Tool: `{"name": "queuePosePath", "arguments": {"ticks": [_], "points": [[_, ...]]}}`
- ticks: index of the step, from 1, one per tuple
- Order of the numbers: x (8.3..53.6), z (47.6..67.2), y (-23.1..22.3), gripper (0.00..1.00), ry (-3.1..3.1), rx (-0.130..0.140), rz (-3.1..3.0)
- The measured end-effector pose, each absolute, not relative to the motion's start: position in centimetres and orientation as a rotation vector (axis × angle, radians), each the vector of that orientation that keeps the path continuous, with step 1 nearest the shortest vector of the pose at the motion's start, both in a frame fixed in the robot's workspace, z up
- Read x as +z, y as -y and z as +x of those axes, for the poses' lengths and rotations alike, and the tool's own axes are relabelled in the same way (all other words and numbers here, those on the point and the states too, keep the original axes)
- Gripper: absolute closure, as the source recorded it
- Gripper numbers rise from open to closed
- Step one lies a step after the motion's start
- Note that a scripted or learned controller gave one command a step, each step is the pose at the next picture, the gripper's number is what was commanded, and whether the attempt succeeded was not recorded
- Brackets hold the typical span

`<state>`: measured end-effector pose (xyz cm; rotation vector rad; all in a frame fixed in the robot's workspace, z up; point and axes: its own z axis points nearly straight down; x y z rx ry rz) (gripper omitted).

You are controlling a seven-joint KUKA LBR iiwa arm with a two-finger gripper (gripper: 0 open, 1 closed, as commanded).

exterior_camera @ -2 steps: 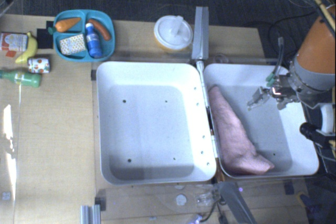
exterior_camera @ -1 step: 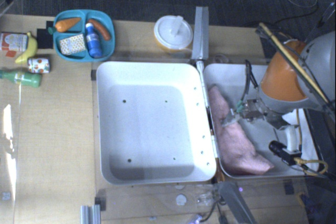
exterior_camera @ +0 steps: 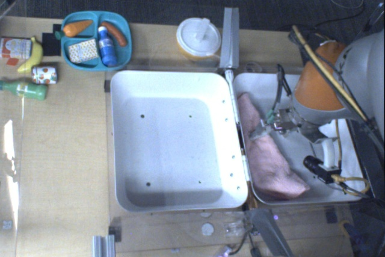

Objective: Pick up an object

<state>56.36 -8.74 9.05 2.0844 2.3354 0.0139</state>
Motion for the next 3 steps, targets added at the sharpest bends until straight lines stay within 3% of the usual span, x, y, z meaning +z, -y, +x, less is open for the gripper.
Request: {"name": "queuePosePath", "arguments": {"ticks": [1,2,3], "points": [[10.1,56.7,8.6,1.0,-2.334,0.022,2.08],[21.8,58.4,7.3,1.0,-2.549,0.002,1.834],[19.2,63.5,8.4,1.0,-2.603,-0.001,1.758]]}}
